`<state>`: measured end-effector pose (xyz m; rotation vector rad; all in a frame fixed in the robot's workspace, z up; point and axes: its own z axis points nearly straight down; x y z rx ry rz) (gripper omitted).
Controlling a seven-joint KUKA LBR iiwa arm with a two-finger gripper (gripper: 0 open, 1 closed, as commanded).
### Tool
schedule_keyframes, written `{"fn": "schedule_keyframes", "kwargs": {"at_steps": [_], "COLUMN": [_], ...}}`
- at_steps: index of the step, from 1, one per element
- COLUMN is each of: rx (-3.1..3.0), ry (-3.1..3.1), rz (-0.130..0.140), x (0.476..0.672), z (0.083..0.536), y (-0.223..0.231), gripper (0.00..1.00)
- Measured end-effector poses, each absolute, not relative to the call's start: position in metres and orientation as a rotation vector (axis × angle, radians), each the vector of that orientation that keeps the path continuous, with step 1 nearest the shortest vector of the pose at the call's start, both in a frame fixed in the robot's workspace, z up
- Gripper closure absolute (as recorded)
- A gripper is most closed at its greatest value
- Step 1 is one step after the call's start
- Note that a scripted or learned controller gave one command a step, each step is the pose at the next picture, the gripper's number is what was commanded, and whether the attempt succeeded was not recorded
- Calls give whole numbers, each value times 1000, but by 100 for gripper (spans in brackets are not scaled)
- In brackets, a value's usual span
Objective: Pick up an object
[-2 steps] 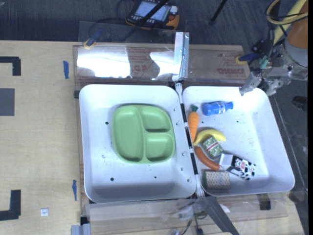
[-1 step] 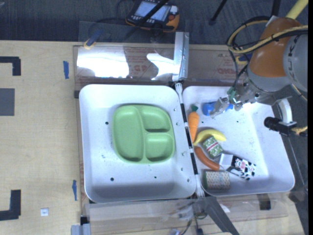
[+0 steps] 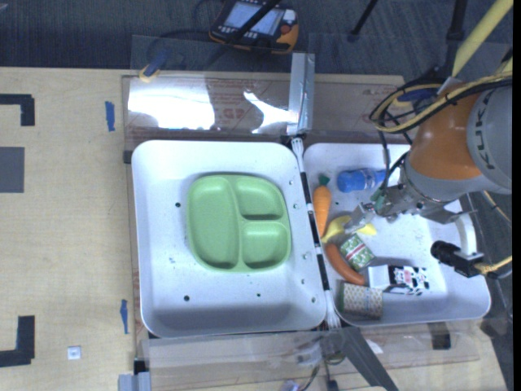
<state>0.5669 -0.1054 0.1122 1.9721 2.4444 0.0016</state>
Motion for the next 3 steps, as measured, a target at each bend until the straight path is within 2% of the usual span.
{"fn": "schedule_keyframes", "kwargs": {"at_steps": [1, 2, 3], "rx": [1787, 1776, 1848], "ry": [2582, 2584, 2567], "rz": [5, 6, -11], "x": [566, 593, 647], "z": [87, 87, 85], "y": [-106, -116, -151], "gripper": [0, 0, 0]}}
